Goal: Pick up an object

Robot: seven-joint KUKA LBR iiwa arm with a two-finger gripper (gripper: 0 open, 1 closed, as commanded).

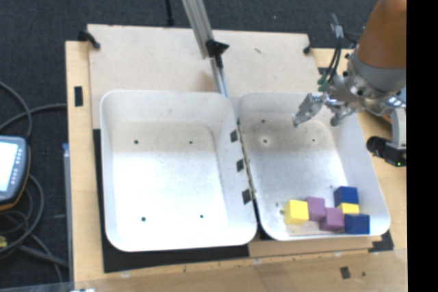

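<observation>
Several small blocks lie together in the near right corner of the right bin (274, 147): a yellow block (296, 211), a purple block (324, 212), a blue block (347, 195) with a small yellow piece (350, 208) below it, and another blue block (356, 223). My gripper (320, 110) hangs over the far right part of that bin, well above and behind the blocks. Its two fingers are spread apart with nothing between them.
The left bin (171, 167) sits beside the right one, with a divider edge between them. A slanted metal pole (195, 3) rises from behind the bins. A pendant screen (10, 167) and cables lie off the bench at left.
</observation>
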